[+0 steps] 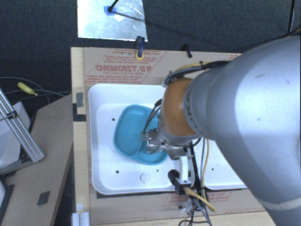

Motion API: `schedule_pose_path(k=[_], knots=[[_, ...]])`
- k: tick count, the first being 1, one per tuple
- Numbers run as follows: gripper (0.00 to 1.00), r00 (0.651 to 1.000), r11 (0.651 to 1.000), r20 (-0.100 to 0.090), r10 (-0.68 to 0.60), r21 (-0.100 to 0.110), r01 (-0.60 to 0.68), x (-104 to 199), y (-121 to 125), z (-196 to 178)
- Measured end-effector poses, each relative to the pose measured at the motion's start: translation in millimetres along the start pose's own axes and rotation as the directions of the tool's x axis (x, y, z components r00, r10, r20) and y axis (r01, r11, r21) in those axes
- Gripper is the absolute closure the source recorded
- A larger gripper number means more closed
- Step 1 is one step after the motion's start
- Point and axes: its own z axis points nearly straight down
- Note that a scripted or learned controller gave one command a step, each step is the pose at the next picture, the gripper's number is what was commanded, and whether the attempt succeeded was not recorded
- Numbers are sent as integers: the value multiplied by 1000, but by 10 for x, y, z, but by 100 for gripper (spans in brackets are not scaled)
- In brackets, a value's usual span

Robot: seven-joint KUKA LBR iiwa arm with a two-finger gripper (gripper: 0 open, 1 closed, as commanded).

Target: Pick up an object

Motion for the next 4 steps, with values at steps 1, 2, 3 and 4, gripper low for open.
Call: schedule_pose_path(k=[1,2,3,4], knots=[[100,1000,1000,-2,5,-15,-5,-642,-286,-1456],[100,1000,1000,-4,-6,-9,6,-317,-288,-1787],[100,1000,1000,0,6,-6,-6,-1032,-288,-1573],[100,1000,1000,-4,-8,-6,8,-502,-294,-1586]])
